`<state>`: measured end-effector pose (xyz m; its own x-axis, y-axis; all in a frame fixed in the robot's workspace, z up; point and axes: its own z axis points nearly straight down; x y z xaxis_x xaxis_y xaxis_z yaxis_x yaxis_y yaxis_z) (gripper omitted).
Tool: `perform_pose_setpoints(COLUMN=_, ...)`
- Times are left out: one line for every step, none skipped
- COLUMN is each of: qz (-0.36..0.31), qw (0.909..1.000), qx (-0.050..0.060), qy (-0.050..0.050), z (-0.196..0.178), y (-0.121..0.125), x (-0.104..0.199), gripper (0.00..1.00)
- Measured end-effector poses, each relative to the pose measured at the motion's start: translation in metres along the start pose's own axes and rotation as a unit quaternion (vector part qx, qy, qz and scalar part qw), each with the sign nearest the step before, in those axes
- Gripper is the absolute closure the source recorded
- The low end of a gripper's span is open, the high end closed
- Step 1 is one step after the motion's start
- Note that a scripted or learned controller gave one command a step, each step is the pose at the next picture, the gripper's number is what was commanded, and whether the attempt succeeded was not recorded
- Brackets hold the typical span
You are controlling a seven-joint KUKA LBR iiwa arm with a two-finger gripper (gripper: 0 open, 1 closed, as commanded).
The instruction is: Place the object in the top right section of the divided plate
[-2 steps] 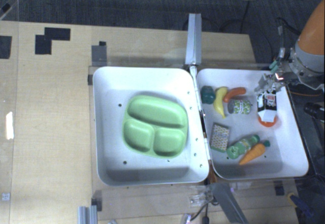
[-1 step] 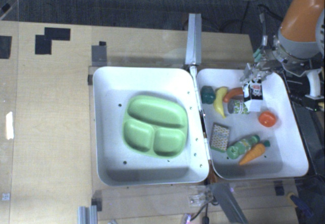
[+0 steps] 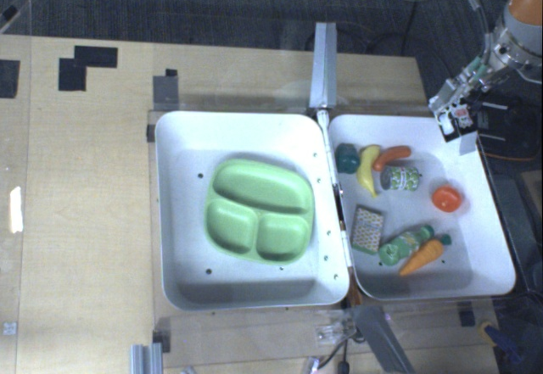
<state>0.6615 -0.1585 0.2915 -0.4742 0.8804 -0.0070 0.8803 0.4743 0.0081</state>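
**Pincer above the right bin's far corner; divided plate in the left bin**

I see the arm (image 3: 524, 8) entering from the right, its pincer (image 3: 451, 114) hanging over the right bin's (image 3: 492, 279) upper right rim; I cannot tell whether it is apart or together. The green divided plate (image 3: 259, 209) lies in the left bin (image 3: 178, 194). The right bin holds a banana (image 3: 367, 170), a can (image 3: 400, 178), an orange cup (image 3: 447, 198), a carrot (image 3: 423, 255), a green bottle (image 3: 402, 243) and a grater (image 3: 367, 229). Both bins rest on the worktop (image 3: 76, 194).
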Motion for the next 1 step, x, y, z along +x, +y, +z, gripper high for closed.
perform_pose_setpoints(qz=-0.058, qw=0.9983, qx=0.002, qy=0.002, z=0.0653, y=0.0115, x=0.1028, gripper=1.0)
